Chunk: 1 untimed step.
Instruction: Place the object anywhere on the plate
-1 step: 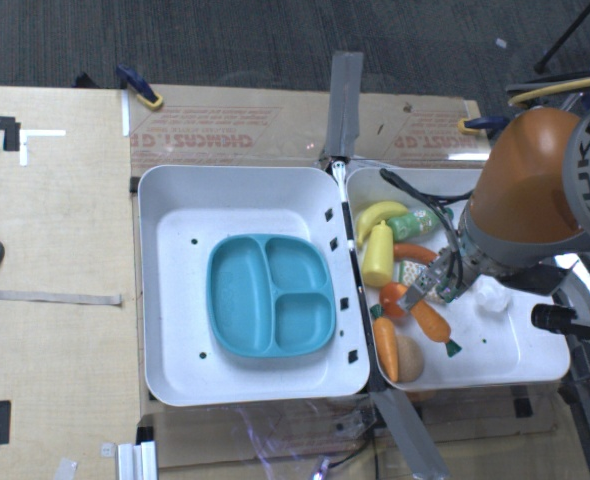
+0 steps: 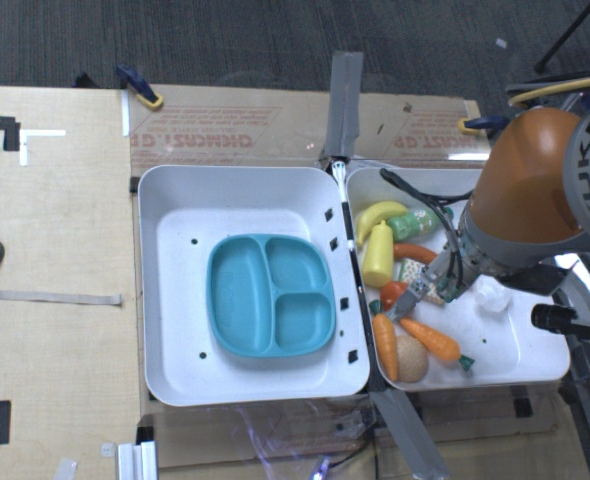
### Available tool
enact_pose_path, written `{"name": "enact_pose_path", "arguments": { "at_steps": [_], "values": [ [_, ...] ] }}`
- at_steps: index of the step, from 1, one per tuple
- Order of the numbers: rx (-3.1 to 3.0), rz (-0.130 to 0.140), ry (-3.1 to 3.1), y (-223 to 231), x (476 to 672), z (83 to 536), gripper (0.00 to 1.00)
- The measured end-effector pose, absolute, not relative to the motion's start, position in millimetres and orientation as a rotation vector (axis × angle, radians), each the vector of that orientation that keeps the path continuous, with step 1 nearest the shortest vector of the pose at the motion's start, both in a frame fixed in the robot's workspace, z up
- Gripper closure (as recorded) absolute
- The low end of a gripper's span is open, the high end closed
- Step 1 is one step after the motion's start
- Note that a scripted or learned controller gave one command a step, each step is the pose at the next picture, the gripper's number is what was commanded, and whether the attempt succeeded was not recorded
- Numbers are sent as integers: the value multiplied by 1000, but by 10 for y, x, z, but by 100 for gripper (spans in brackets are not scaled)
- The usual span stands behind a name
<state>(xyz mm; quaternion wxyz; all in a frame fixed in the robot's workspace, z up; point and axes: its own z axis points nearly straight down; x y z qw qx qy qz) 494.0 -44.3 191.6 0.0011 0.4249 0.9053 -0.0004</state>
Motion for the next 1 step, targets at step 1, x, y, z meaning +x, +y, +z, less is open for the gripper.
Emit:
{"name": "enact_pose_path", "arguments": {
  "at_steps": [1],
  "values": [
    [1330, -1, 2840, -448, 4958, 2007, 100]
  ]
}}
